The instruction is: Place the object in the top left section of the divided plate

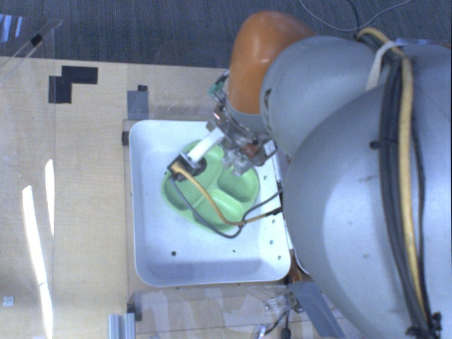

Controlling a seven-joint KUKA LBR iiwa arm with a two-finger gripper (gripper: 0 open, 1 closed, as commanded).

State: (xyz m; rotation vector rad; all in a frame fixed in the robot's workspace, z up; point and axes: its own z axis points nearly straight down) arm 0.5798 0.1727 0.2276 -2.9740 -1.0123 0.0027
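A light green divided plate [185, 195] lies in the middle of the left white bin [159, 256]. Raised ridges split it into sections. My gripper [237, 159] hangs low over the plate's upper right part, under the orange band of the wrist. A white bar with a black and orange tip [185, 165] sticks out from the wrist over the plate's upper left section. Black and yellow cables [212, 217] loop from it across the plate. The wrist hides whatever lies under the gripper.
My grey arm [353, 189] covers the whole right side, including the second bin. The wooden bench [70, 189] stretches to the left, with black markers [70, 82] near its far edge. The bin's bare white floor [198, 260] shows below the plate.
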